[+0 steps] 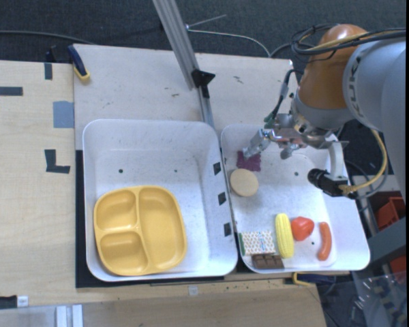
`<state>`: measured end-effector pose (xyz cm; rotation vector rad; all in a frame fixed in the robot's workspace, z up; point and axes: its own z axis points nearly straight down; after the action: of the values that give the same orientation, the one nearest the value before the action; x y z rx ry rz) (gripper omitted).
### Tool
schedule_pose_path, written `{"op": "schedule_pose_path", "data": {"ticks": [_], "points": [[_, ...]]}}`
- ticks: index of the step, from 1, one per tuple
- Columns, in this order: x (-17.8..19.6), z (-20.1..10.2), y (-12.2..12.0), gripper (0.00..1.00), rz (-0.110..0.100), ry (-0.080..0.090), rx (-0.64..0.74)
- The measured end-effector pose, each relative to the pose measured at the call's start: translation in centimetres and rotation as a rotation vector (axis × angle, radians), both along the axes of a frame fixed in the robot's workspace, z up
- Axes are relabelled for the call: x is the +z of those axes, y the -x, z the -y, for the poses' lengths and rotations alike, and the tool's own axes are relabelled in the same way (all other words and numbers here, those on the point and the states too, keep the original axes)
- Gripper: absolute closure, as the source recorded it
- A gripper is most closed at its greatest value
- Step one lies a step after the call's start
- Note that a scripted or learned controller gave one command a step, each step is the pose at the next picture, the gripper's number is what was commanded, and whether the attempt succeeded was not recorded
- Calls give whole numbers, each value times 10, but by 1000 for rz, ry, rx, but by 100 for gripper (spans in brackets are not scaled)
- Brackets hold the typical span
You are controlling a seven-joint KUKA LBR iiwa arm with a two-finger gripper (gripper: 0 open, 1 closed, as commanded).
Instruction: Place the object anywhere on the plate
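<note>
Reaching in over the right bin (pixel 341 203) from the right edge of the tabletop (pixel 136 94): grey arm (pixel 368 80) with orange band, claw (pixel 255 147) low at the bin's far left corner. Claw state: cannot tell, fingers too small and blurred to judge. Directly under the claw tip: dark purple object (pixel 249 161), touching or just beside it; grip not confirmed. Just nearer than that, by the bin's left wall: round tan disc (pixel 245 182). Along the near edge of the same bin: yellow corn cob (pixel 283 235), red tomato-like piece (pixel 302 228) just beside it, orange-red sausage shape (pixel 324 241) further right, speckled white block (pixel 258 240) and brown chocolate bar (pixel 266 260) at the near left corner. In the left bin (pixel 150 142): yellow divided plate (pixel 140 230) at the near left corner, well apart from the claw.
</note>
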<state>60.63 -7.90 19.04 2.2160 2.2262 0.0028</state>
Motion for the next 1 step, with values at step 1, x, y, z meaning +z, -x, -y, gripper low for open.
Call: {"op": "schedule_pose_path", "data": {"ticks": [1], "points": [[22, -82, 37, 0, -4, -3, 5]]}}
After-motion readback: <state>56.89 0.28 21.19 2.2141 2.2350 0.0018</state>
